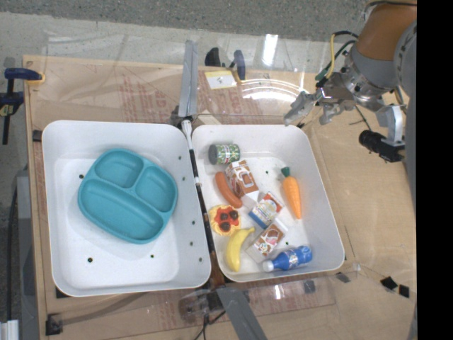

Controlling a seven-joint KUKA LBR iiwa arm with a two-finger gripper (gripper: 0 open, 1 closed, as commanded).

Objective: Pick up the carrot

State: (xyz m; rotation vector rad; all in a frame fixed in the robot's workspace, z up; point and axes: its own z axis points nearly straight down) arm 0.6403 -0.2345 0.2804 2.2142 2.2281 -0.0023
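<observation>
The carrot (292,195) is orange with a green top and lies along the right side of the right bin (322,190), green end pointing to the back. My gripper (312,110) hangs above the bin's back right corner, well behind and slightly right of the carrot. Its two fingers stand apart and nothing is between them.
The right bin also holds a green can (225,153), a sausage (228,190), a brown carton (242,178), two small cartons (265,210), a banana (237,248), a blue bottle (290,258) and a yellow toy (225,219). A blue divided plate (127,195) sits in the left bin (60,261).
</observation>
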